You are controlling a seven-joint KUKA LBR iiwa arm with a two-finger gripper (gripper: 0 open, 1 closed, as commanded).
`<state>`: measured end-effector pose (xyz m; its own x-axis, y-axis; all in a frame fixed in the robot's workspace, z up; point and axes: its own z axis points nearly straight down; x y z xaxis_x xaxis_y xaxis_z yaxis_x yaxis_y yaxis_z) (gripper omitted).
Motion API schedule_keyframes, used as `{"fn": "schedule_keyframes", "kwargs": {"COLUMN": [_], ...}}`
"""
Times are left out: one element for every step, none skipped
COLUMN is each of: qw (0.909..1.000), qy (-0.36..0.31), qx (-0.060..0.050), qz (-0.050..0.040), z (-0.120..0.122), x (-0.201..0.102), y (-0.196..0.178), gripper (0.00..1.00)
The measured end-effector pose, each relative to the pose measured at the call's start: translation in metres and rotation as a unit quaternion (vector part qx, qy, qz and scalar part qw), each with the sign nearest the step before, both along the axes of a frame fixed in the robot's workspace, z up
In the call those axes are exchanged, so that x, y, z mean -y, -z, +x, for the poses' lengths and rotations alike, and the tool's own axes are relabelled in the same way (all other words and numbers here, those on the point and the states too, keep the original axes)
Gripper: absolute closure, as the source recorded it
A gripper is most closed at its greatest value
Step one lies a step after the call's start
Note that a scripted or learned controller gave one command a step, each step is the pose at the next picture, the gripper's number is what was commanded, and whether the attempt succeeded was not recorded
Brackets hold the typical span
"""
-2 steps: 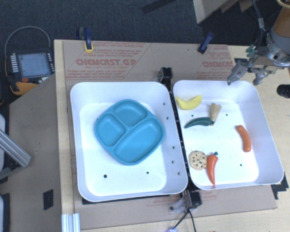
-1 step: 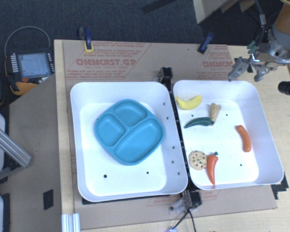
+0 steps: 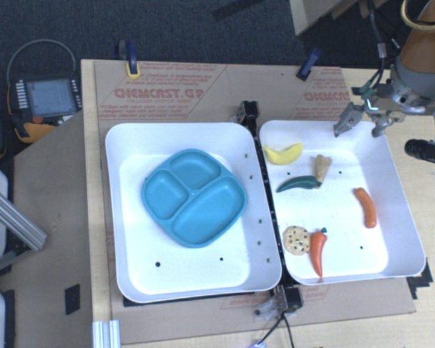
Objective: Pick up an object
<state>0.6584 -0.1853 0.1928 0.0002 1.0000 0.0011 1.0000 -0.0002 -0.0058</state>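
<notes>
Over the right bin's (image 3: 399, 194) far edge, the gripper (image 3: 362, 122) hangs with fingers spread, holding nothing.

The toy foods lie in that bin: banana (image 3: 283, 153), green pepper (image 3: 299, 184), tan piece (image 3: 322, 167), sausage (image 3: 365, 206), cookie (image 3: 296, 240) and carrot (image 3: 317, 251). Banana, pepper and tan piece lie near one another, and cookie and carrot touch, so a descent there could nudge a neighbour or close on two things; the sausage, well apart, looks safer.

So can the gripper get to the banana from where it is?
Probably yes. The gripper hangs open over the right bin's far edge, and the banana lies uncovered near that same end, with nothing between them.
</notes>
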Motion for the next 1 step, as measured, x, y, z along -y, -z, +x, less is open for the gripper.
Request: {"fn": "schedule_keyframes", "kwargs": {"qw": [1.0000], "qy": [-0.001], "qx": [-0.001], "qz": [0.0003], "z": [0.0053], "x": [0.0003], "y": [0.0620], "gripper": [0.00]}}
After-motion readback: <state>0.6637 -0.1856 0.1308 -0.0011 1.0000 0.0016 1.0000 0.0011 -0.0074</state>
